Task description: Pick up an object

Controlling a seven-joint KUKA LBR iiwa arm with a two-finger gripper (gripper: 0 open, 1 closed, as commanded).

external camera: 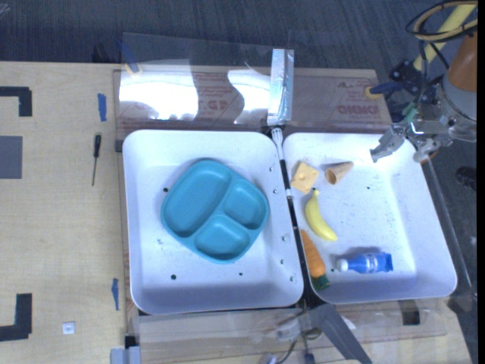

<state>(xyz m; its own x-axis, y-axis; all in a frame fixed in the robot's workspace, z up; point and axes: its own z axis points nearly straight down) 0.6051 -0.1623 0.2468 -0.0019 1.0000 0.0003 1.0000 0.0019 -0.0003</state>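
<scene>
We view the bench from above. The left bin (144, 279) holds a blue divided plate (215, 209), lying flat near its centre. The right bin (424, 271) holds five objects, all on its floor. A yellow cheese wedge (305, 177) lies near the bin's upper left corner, with an ice-cream cone (339, 171) just beside it to the right, tip pointing left. Below the wedge we see a banana (319, 219), running down and to the right. A carrot (313, 258) lies along the left wall, its green end toward the near edge. A small bottle (365, 263) with a blue label lies on its side near the front, cap to the left.

The gripper (402, 144) hangs over the right bin's upper right corner, well apart from every object. Its two fingers (385, 144) stand spread apart, and nothing sits between them. The arm (462, 67) enters from the right, with yellow cable looped above it. A clear panel (197, 89) stands behind the bins.
</scene>
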